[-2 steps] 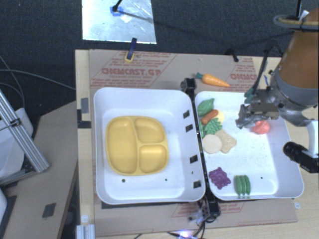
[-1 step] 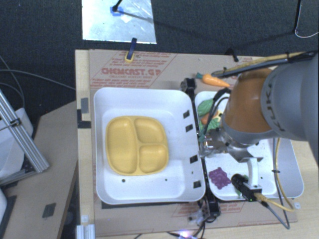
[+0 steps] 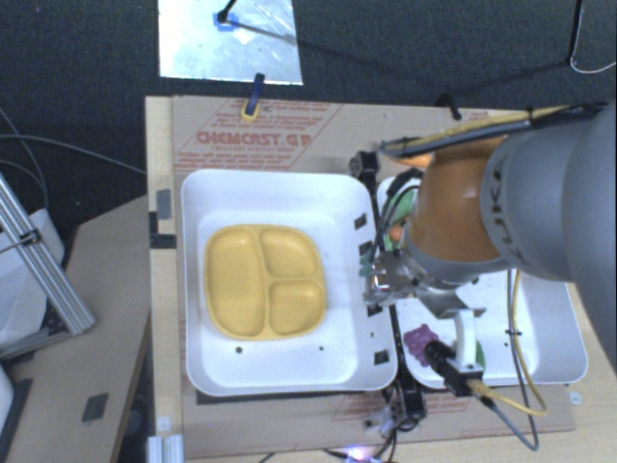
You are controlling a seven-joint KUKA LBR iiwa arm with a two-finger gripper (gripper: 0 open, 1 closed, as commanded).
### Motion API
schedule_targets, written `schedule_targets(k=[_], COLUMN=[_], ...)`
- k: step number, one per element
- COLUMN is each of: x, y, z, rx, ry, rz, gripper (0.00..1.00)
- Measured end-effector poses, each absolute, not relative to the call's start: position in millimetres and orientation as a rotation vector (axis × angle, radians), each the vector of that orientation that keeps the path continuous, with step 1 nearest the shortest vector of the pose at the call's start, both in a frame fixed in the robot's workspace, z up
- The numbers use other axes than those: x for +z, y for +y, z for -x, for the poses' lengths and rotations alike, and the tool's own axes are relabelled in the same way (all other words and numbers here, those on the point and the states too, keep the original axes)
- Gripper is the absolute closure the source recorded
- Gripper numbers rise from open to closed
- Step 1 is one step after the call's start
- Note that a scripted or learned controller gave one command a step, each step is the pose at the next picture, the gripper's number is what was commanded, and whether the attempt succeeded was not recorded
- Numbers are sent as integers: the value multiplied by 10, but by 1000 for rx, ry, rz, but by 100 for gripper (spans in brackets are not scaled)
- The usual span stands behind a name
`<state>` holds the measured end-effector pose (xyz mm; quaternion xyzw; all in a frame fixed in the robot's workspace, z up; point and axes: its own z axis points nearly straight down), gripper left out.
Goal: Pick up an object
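Camera view, fixed above the surface point(image 3: 106, 355), showed your arm point(image 3: 549, 201) reaching in from the right. Its grey body and orange band point(image 3: 448, 210) covered most of the right-hand bin point(image 3: 564, 355). The claw point(image 3: 384, 287) stood low at the wall where the two bins met, and only a little of its metal showed beneath the wrist. Please note that I could not tell whether the claw was spread or pressed together.

Findings, taken from the claw outward:

1. A small purple object point(image 3: 419, 339) lay on the floor of the right-hand bin. It was close to the claw, a little to its right and toward the near edge of the view. It rested on the bin floor.
2. A yellow plate point(image 3: 265, 283) with three compartments lay flat in the left-hand bin point(image 3: 207, 210). It was to the left of the claw and apart from it.
3. A green and orange shape point(image 3: 393, 212) showed beyond the claw, toward the far side of the right-hand bin. Your arm hid most of it, so I could not identify it.
4. A cardboard sheet point(image 3: 260, 135) with red lettering lay under both bins.
5. A small blue and yellow item point(image 3: 254, 97) sat at the sheet's far edge, well apart from the claw.
6. A silver sheet point(image 3: 231, 27) lay farther off again, on the dark floor.
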<state>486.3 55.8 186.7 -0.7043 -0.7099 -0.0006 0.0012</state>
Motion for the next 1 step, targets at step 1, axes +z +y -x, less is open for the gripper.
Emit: schedule_targets(k=[1], x=[1566], y=[1157], z=[-5110], rx=[-3], ry=[-2231], rz=[2209], gripper=[100])
